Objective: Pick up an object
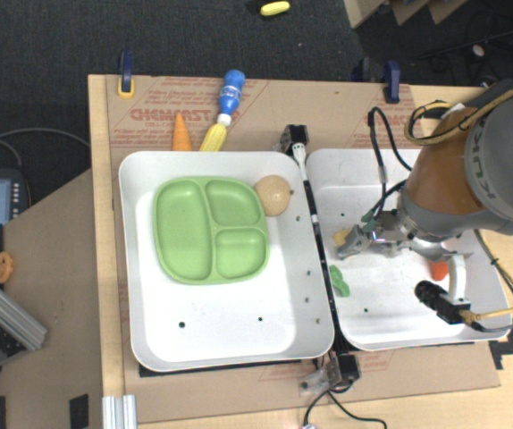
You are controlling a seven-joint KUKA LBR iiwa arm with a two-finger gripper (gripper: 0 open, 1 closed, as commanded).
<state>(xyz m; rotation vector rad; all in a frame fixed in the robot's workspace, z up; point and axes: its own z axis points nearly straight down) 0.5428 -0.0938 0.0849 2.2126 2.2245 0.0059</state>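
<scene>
— Right now, where are we sitting with the grey two-finger gripper [357,239]?

— We are hanging low over the right-hand shallow white bin [399,329], at its left part, and we are looking at metal tips around a small yellowish object [339,237]. We are not seeing clearly how wide the fingers are standing, nor anything between them, so we cannot tell.

— What are we choosing from?

— The yellowish piece is lying just beside the tips, toward the left-hand white bin [212,338]. A small green leaf-like piece [339,282] is lying near, lower in the view, its long axis running roughly up and down the picture. We are judging the yellowish piece the closer target.

— And the left-hand bin?

— We are leaving the green divided plastic plate [210,229] and the beige ball [273,193] alone; both are well apart from us.
</scene>
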